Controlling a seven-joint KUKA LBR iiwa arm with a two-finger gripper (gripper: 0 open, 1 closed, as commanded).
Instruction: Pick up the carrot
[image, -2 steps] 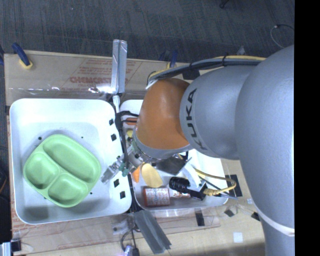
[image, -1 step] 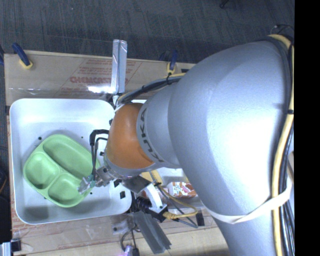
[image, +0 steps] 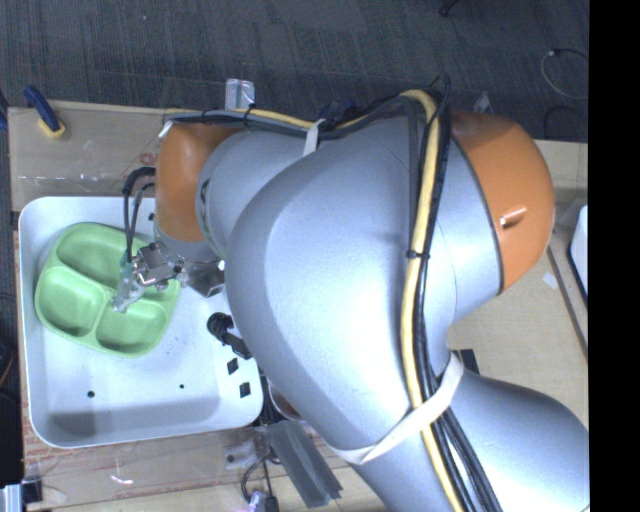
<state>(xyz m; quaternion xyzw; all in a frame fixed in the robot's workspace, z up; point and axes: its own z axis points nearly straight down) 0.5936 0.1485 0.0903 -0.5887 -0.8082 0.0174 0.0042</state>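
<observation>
My hand hangs low over the green divided tray in the left bin, its grip unreadable from here, and with no carrot visible to me I judge I'm mid-reach, needing first to locate it.

Arm: smooth, semi-gloss grey casing with a glossy orange band. Divided plate: smooth green plastic. Bin: smooth white plastic, slightly glossy. Bench: matt tan surface.
</observation>
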